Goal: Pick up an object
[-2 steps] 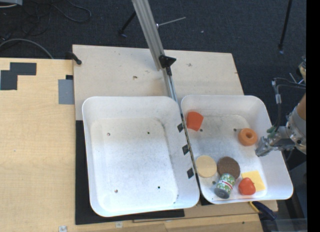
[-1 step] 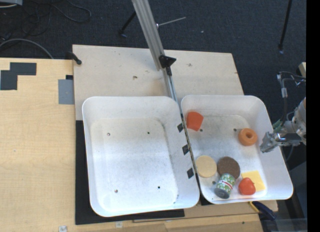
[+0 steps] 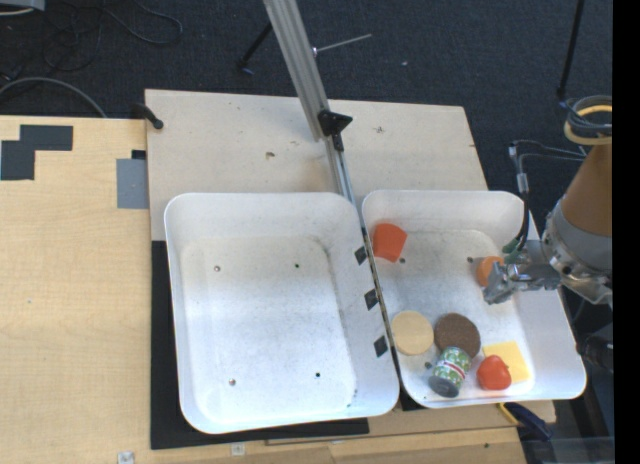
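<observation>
Task progress — the pick does not appear complete: no object is seen lifted clear of a bin, and every item visible rests on a bin floor or close to it. The grasp and the lift remain to be done, as far as this view allows a judgement.

Left to right. The pale wooden bench (image 3: 70, 282) carries a light board on which two shallow white plastic bins sit side by side, touching along their inner walls. The left white bin (image 3: 185, 252) shows a bare, speckled floor. A slanted grey aluminium rail (image 3: 300, 62) runs down from the top toward the seam between the bins.

The right white bin (image 3: 450, 202) holds all the objects. Near its upper left corner stands a small orange-red cup (image 3: 388, 241). Along its lower part lie a round beige disc (image 3: 411, 333), a round dark brown disc (image 3: 457, 333) just beside it, a small green-and-white can (image 3: 449, 370) below them, a red rounded piece (image 3: 494, 373) and a yellow block (image 3: 509, 356) touching it.

At the right side of this bin, the two-finger gripper (image 3: 500, 283) reaches in low, directly beside a small orange ball (image 3: 486, 270) — the likely target. Whether the fingers are parted or closed around the ball cannot be told; the metal parts hide the contact.
</observation>
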`<state>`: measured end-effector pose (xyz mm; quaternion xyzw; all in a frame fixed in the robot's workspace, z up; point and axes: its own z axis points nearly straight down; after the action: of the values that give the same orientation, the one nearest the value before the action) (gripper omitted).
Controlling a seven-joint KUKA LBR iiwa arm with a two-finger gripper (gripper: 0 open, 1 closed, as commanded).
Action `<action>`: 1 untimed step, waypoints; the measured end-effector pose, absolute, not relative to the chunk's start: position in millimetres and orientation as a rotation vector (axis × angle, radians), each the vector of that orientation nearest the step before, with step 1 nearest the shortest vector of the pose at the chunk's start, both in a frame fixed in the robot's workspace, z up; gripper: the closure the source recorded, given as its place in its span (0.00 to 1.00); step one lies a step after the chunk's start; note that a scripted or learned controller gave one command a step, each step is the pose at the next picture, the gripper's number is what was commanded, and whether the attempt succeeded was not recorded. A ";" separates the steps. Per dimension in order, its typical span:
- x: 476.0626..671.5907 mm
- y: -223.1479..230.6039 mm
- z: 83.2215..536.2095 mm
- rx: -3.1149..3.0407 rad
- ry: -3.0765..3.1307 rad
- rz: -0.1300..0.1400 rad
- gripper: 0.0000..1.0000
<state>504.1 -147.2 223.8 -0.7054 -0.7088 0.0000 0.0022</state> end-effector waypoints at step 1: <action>523.3 -96.8 227.6 -2.215 -2.225 0.001 1.00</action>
<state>523.3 -96.8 227.6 -0.7055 -0.7087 0.0005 0.0010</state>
